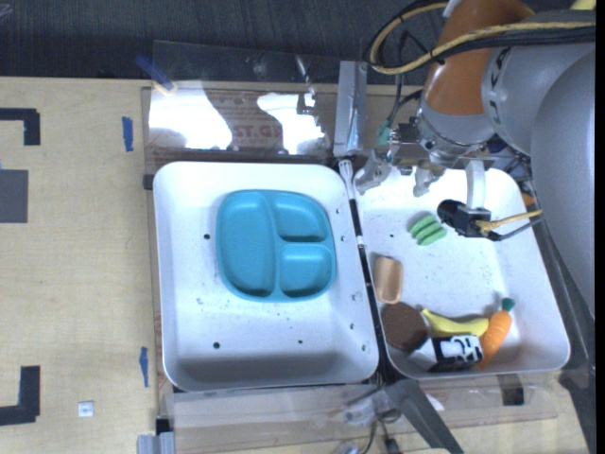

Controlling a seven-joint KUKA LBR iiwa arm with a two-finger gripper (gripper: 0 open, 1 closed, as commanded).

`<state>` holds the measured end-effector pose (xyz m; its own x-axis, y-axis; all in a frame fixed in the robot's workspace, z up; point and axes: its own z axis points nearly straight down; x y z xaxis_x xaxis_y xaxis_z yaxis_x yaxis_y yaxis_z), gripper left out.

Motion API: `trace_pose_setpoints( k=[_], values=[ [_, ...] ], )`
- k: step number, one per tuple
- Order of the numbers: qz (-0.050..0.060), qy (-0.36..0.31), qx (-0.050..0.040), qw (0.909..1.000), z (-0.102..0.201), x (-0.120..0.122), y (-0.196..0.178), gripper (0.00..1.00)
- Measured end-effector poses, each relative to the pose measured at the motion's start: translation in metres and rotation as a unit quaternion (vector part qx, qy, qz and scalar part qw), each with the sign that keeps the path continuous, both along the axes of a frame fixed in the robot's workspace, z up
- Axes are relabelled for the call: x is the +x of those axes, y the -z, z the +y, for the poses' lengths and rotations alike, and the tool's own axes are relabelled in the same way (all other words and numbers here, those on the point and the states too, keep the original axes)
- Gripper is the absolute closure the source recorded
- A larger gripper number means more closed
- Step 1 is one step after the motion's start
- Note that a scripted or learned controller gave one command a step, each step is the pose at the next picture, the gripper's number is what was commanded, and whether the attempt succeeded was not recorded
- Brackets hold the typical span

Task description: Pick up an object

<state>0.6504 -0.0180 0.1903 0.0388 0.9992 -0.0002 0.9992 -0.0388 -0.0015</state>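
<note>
So we've got the right bin full of little toy food and the left bin with just a blue divided plate in it. The pincer sits at the far edge of the right bin, up near the divider between the two bins, and honestly we can't tell how it's set from this angle, the wrist hardware is too cluttered.

Closest candidate looks like the green ridged piece, lying on its own on bare bin floor just below the pincer. We reckon it's light, hard plastic, a bit slick, so we'd pinch it across the short side where the ridges give some bite.

The tan piece hugs the divider wall, awkward to get fingers around. The banana, carrot, brown piece and a black-and-white thing are jammed together in the near corner, so anything there probably slips or drags its neighbours.
</note>
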Motion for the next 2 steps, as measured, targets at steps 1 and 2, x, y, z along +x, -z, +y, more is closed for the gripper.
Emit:
trace_pose_setpoints(
  k=[1,2],
  values=[
    [-0.001,-0.036,-0.0014,0.9994,-0.075,0.01,0.006,0.0],
    [-0.004,-0.092,-0.001,0.9958,-0.128,0.018,0.103,0.0]
  ],
)
